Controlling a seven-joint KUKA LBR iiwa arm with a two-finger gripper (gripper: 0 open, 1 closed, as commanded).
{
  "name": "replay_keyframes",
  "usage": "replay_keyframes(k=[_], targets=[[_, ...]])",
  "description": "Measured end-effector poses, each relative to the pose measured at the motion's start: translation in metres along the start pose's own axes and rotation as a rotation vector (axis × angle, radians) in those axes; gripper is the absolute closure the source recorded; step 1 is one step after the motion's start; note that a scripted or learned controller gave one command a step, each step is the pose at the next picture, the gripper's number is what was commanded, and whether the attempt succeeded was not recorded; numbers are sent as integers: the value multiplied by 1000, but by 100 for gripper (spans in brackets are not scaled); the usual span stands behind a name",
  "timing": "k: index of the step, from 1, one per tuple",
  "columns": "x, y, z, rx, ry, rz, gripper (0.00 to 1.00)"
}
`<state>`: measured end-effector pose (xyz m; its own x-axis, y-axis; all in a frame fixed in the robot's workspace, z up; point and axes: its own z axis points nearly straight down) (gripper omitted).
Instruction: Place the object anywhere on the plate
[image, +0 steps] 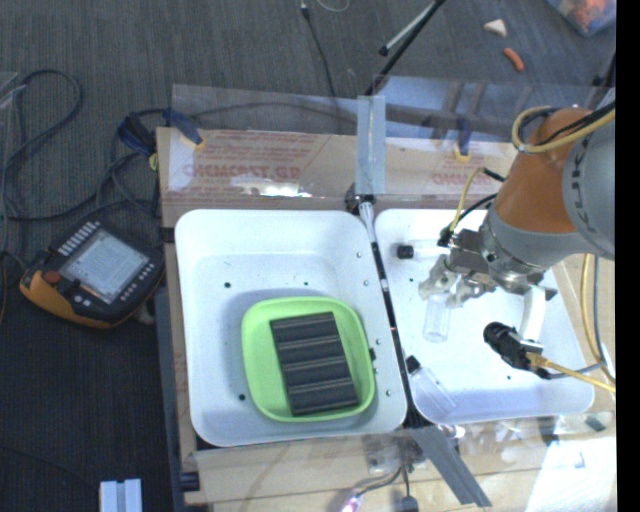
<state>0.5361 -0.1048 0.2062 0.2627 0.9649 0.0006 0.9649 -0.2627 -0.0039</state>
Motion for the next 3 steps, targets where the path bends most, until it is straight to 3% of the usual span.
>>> replay_keyframes(k=[1, 2, 3], targets=[[0, 0, 0, 0, 0, 0, 0], [65, 53, -32, -3, -3, 28, 0], [85, 43, -53, -4, -5, -149, 0]])
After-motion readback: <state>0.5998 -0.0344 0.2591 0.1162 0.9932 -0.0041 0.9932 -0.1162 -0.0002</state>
